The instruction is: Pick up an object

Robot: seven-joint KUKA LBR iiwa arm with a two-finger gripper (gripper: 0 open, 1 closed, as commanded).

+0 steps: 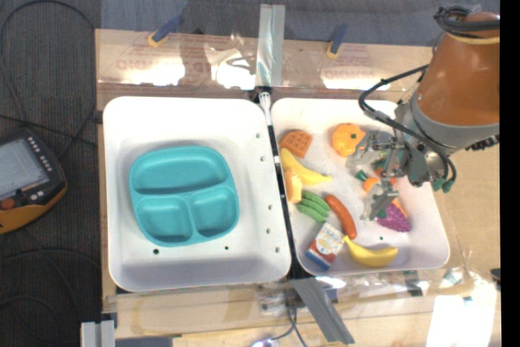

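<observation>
In the right bin, the gripper hangs over small, light, slippery plastic grapes; its grasp state cannot be told.

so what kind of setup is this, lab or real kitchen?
Likely a robot test bench, not a kitchen: two white bins on a board, toy food such as a banana, and a teal divided tray, with a teach pendant nearby.
</observation>
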